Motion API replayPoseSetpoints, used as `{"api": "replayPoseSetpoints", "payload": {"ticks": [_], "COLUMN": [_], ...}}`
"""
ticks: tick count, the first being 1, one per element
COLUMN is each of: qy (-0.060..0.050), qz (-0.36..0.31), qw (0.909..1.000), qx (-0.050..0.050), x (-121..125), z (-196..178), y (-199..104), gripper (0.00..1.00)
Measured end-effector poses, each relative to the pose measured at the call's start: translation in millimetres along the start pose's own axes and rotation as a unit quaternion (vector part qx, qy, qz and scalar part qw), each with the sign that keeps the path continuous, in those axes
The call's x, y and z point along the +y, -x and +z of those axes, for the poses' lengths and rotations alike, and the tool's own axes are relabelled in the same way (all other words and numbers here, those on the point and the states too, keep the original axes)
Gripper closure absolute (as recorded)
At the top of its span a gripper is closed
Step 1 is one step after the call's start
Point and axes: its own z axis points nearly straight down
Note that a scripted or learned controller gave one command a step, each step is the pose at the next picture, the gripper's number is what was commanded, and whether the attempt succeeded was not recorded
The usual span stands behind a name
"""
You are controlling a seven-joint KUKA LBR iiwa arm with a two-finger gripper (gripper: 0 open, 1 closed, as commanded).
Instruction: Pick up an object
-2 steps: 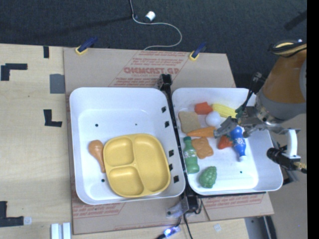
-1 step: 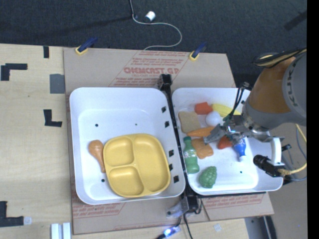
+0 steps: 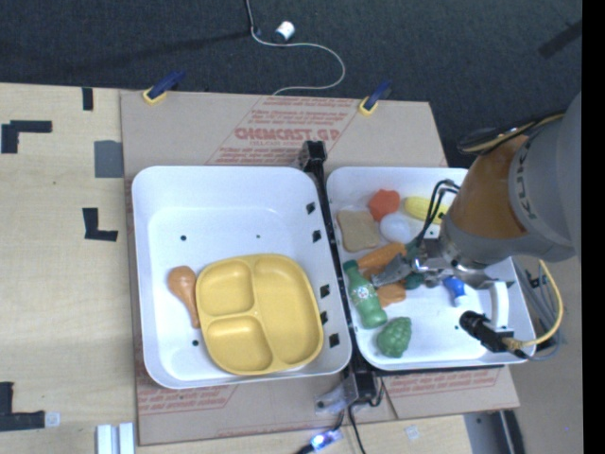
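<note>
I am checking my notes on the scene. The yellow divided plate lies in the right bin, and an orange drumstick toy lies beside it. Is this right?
Not quite. The camera view shows the yellow divided plate in the left bin, not the right one. The rest holds: the orange drumstick toy lies beside it, against its left edge.

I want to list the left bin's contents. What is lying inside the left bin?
Inside the left bin lie a yellow divided plate and an orange spoon-like piece at its left edge. What lies under the plate is covered.
</note>
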Motion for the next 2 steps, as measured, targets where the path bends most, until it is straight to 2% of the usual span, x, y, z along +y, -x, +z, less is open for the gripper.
{"api": "replayPoseSetpoints", "payload": {"ticks": [1, 2], "qy": [0.002, 0.002], "qz": [0.0, 0.0], "qw": [1.0, 1.0], "qx": [0.0, 0.0], "x": [0.2, 0.4], "z": [-2.2, -12.9], "y": [0.0, -0.1], "gripper": [0.0, 1.0]}}
